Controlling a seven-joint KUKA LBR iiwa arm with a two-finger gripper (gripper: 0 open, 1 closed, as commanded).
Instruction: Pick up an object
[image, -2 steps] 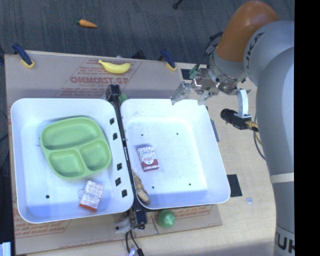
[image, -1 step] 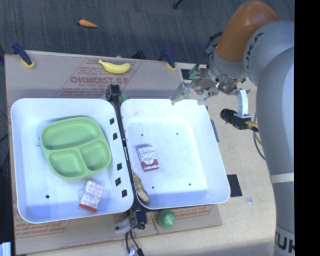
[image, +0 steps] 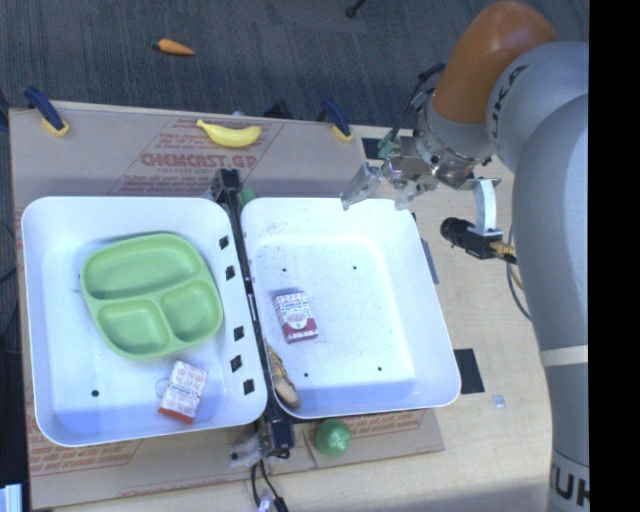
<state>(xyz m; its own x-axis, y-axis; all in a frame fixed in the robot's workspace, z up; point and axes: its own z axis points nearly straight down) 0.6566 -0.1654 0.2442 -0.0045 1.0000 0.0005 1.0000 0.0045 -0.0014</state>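
Although the end effector (image: 378, 190) sits in plain sight above the far rim of the right bin (image: 430, 300), we see its two fingers spread apart with nothing between them. Much of the arm (image: 540, 130) is cut off at the right side. In the right bin, a small red-and-white packet (image: 296, 315) lies near the middle, toward the left wall; its label is too small for us to read. A brownish object (image: 282, 382) rests in that bin's near left corner, and we cannot make out what it is. The left bin (image: 40, 300) holds a green divided plate (image: 152, 293) and, near its front edge, an orange-and-white packet (image: 183, 389) with illegible print. On the cardboard (image: 150, 165) covering the surface we read "CHEMCAST" in red, beside a yellow banana (image: 230, 131) at the far edge. A green ball (image: 332, 437) sits at the near edge, just outside the right bin.
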